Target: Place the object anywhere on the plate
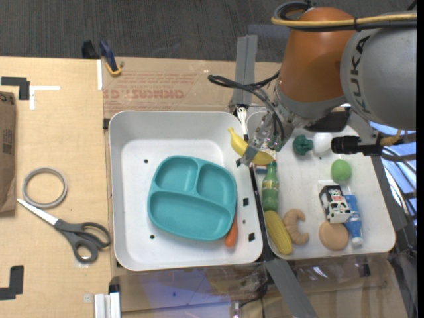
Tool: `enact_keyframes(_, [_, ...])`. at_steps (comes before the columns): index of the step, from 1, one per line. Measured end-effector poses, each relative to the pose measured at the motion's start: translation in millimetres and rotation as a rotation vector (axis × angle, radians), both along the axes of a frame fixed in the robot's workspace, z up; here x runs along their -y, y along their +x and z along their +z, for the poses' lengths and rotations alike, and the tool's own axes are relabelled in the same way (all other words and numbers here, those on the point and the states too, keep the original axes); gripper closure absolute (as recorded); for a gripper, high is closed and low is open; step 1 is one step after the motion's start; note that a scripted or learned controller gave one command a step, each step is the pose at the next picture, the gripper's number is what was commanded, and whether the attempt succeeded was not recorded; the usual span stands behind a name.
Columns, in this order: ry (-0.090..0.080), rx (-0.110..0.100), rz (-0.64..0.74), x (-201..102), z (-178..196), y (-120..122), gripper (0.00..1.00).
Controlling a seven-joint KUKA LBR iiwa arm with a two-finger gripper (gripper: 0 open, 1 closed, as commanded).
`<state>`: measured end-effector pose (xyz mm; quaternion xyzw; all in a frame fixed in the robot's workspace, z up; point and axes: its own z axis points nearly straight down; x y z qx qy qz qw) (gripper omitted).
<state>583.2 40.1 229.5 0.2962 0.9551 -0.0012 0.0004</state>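
I see the teal plate (192,199) in the left bin (126,177), a carrot (230,234) touching its edge. My gripper (255,148) hangs over the divider, fingers clenched on a banana (240,144) whose long axis slants from upper left to lower right.

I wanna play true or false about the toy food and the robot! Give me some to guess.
1. The teal plate sits in the left bin. True.
2. The banana lies on the plate. False: it is up by the hand, near the bins' shared edge.
3. The corn is in the right bin. True.
4. The scissors are inside a bin. False: they lie on the bench, left of both bins.
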Motion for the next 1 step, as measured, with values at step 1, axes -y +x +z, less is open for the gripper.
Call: enact_keyframes(1, [0.002, -0.001, -0.065, -54.3, -38.0, -21.1, 1.0])
